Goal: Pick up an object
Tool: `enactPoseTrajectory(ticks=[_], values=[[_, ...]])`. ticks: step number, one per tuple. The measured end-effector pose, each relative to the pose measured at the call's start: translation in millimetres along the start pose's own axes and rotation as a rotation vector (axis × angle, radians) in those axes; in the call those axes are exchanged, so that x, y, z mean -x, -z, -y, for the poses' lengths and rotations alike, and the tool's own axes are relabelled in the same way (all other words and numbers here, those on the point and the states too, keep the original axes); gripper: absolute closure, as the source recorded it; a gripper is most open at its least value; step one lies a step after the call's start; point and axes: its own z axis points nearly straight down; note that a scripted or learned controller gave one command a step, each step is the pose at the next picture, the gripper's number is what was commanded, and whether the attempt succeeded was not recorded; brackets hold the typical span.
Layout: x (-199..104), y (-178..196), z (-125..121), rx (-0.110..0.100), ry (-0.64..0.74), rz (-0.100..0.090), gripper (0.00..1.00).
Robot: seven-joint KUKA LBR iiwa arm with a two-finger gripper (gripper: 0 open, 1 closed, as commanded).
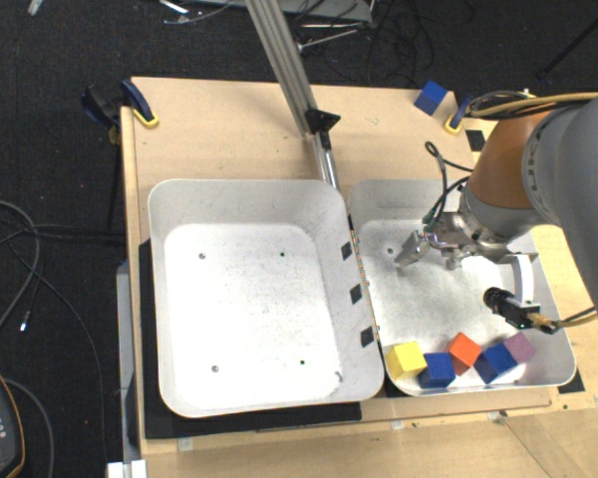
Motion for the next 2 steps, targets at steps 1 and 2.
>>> enactPoseTrajectory(ticks=[1,2], values=[[34,0,14,-0.007,-0.013,0.003,0.0],[4,0,59,-0.011,-0.01,0.0,0.0]])
